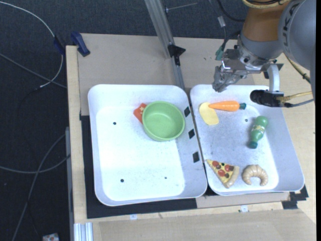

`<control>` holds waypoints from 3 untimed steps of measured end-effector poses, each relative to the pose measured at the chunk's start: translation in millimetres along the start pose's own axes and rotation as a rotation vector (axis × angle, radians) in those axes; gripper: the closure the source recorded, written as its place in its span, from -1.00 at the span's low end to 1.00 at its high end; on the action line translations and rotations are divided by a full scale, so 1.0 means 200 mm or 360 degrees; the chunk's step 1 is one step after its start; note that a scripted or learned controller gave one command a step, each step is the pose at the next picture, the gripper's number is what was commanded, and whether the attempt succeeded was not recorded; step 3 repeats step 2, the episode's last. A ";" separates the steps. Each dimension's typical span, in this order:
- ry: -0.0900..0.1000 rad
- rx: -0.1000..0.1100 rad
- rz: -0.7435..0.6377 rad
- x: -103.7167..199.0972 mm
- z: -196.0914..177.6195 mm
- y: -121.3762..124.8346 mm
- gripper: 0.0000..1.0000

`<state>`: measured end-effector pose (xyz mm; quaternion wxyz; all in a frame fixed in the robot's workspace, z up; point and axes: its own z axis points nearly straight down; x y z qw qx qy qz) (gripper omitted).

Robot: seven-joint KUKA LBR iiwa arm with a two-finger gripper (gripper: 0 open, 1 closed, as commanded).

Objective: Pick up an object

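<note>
My gripper (219, 86) hangs over the back edge of the right bin (286, 154), its fingers close together with nothing between them. Just in front of it lies an orange carrot (224, 106) next to a yellow slice (209, 115). A green bottle (257, 131) lies at the right side of the same bin. A pizza slice (222, 171) and a croissant (255, 174) rest near that bin's front edge. In the left bin (130, 185) stands a green bowl (162, 120), with a red piece (139, 112) tucked behind its left rim.
A slanted metal pole (161, 29) rises behind the bins, with a black clamp on it. A black cylinder (266, 97) with a cable sticks out at the right bin's back right corner. Black clips sit along the seam between the bins.
</note>
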<state>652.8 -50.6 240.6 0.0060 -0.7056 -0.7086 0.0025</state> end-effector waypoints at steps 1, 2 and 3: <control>-0.0004 -0.0021 -0.0001 0.30 -0.03 0.05 1.00; -0.0004 -0.0022 -0.0002 0.61 -0.04 0.04 1.00; -0.0004 -0.0022 -0.0002 0.61 -0.04 0.04 1.00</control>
